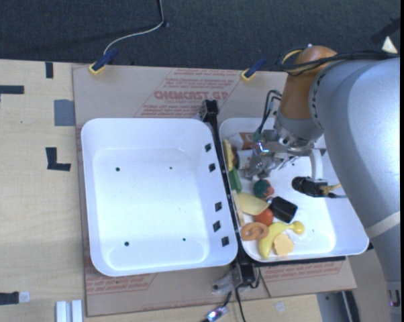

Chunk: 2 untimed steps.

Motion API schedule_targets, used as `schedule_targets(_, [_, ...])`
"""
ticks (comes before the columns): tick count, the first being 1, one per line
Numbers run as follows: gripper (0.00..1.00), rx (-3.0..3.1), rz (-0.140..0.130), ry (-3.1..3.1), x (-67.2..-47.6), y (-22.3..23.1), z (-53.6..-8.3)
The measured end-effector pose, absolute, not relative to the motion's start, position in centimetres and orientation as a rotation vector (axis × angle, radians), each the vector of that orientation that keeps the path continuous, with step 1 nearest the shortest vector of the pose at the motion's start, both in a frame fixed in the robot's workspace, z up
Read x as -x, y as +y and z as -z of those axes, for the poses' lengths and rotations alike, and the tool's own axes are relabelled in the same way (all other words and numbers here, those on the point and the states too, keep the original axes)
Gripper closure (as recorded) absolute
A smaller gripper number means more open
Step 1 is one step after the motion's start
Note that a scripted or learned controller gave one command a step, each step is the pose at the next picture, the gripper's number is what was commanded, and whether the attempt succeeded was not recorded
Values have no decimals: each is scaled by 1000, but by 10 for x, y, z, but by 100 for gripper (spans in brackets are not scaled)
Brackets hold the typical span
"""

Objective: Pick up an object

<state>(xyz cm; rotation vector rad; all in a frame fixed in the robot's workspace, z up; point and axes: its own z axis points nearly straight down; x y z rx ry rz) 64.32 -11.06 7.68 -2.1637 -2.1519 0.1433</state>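
Objects: small toy pile [266, 217] in right bin [323, 243], crowded along its left wall.
Gripper [259, 163]: low over pile's upper end; jaw state cannot tell.
Neighbours: black block [283, 209], yellow banana [277, 232], orange ring [254, 231], dark green ball [261, 187].
Left bin [148, 200]: white, beside right bin.
Writing: red "CHEMCAST" on cardboard sheet [182, 96].

Grey arm [363, 119] entering from three o'clock, orange band [301, 89] above the wrist, gripper [259, 161] angled down toward nine o'clock, fingers indistinct
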Motion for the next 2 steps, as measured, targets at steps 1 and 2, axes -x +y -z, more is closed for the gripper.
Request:
schedule_targets(1, [0,2163,-143,-2152,-643,-111,-77])
schedule_targets(2, [0,2164,-144,-2152,-643,-110,-77])
